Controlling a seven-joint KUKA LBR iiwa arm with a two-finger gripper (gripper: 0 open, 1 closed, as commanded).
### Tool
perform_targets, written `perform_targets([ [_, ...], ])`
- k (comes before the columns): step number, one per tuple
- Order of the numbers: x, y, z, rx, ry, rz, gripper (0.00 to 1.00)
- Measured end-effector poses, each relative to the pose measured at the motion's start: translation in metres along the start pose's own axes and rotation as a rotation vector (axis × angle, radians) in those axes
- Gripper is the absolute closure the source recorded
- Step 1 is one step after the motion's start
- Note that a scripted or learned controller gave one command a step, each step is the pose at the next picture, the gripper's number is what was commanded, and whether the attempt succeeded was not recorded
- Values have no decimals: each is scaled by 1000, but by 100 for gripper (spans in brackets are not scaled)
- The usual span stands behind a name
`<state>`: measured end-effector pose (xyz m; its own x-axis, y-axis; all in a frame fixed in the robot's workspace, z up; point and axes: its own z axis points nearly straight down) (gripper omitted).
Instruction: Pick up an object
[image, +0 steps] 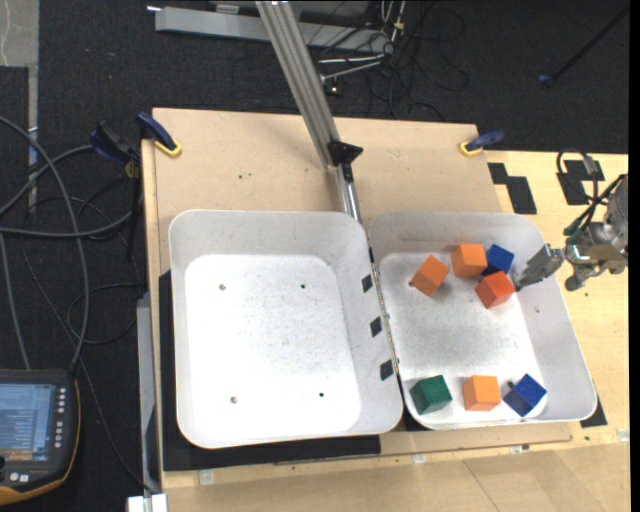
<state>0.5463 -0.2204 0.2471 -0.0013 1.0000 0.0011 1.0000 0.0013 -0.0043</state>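
- The arm (615, 215) reaches in at the right bin's (560, 335) upper right rim.
- The claw (545, 265) sits beside the red block (495, 290); its state cannot be told.

Robotics lab or test cell. Plywood bench (300, 160) on dark carpeted floor, board held by blue-and-yellow clamps (158, 134) at its back corners. Loose black cables (70, 215) trail over the floor at left. A teach pendant (35, 432) with lit screen lies at lower left. An aluminium pole (300, 75) slants over the bench from a metal base at top. Two white bins (200, 235) sit side by side, the right one holding coloured blocks (470, 262). Black tape marks sit on the board at right.
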Motion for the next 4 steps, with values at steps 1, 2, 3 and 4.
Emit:
perform_targets([
  [1, 0, 1, -2, -4, -1, -1, 0],
  [2, 4, 4, 42, 0, 0, 0, 0],
  [3, -2, -2, 100, 2, 0, 3, 0],
  [4, -2, -2, 154, -2, -1, 2, 0],
])
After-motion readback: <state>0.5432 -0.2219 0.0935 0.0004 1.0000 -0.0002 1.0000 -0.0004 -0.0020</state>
